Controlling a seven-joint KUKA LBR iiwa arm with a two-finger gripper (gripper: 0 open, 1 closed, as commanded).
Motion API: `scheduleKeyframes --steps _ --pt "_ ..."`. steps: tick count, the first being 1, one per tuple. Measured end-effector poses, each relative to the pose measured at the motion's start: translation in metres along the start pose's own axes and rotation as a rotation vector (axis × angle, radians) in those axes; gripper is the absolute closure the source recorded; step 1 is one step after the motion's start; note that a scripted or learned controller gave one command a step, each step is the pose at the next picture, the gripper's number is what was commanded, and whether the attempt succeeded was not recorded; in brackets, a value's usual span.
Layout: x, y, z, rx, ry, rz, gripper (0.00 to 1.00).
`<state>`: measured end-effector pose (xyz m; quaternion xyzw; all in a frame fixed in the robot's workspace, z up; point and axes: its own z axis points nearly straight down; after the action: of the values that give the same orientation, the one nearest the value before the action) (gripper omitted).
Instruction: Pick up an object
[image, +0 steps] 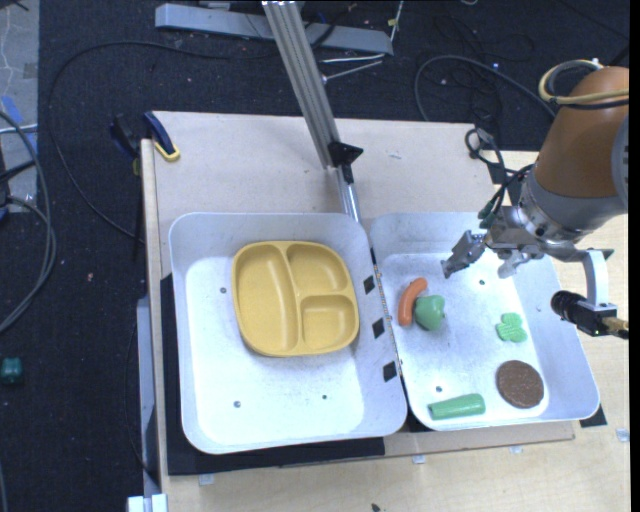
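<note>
The right bin (560, 330) holds several small objects. An orange sausage-shaped piece (409, 300) lies beside a round green piece (431, 313) near its left wall. A small light-green piece (511, 327), a brown disc (520, 383) and a green cylinder (457, 406) lie further to the front. My gripper (487, 262) hangs over the back of this bin, up and to the right of the orange piece. Its fingers are spread open with nothing between them.
The left bin (210, 380) carries a yellow divided plate (296, 297). A slanted metal pole (312, 90) comes down to the gap between the bins at the back. Cables lie on the dark floor behind the bench.
</note>
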<state>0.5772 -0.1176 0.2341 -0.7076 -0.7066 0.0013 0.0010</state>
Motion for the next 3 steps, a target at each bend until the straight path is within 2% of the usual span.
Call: scheduleKeyframes --steps 2,3 --pt "-0.006 0.009 0.118 0.002 0.001 -0.001 0.00" --pt "-0.006 0.010 0.104 -0.004 0.000 0.000 1.00"
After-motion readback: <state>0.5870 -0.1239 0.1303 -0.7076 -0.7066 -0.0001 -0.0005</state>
